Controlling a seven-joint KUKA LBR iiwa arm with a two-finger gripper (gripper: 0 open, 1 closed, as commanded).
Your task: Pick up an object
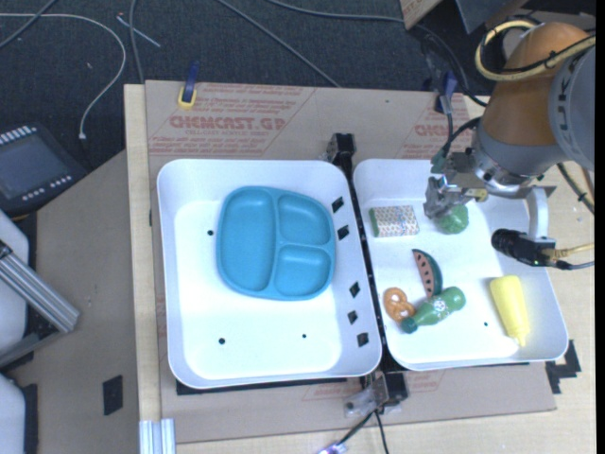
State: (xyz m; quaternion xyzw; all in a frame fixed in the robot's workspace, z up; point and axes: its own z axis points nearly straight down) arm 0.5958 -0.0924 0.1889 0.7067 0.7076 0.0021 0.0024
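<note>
In the right bin (544, 343), nearest the camera, lie a yellow corn cob (510, 306), a green toy (437, 308) and a small pretzel (397, 303). Behind them sits a dark watermelon slice (427, 270), then a speckled sponge (393, 220). Farthest back, the gripper (444, 206) hangs right at a green ball (455, 219); whether the jaws are wide or narrow I cannot tell. The left bin (189, 282) carries a blue divided plate (276, 241).

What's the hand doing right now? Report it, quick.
Hand: down in the right bin, over a green toy; open or closed cannot be told.
</note>
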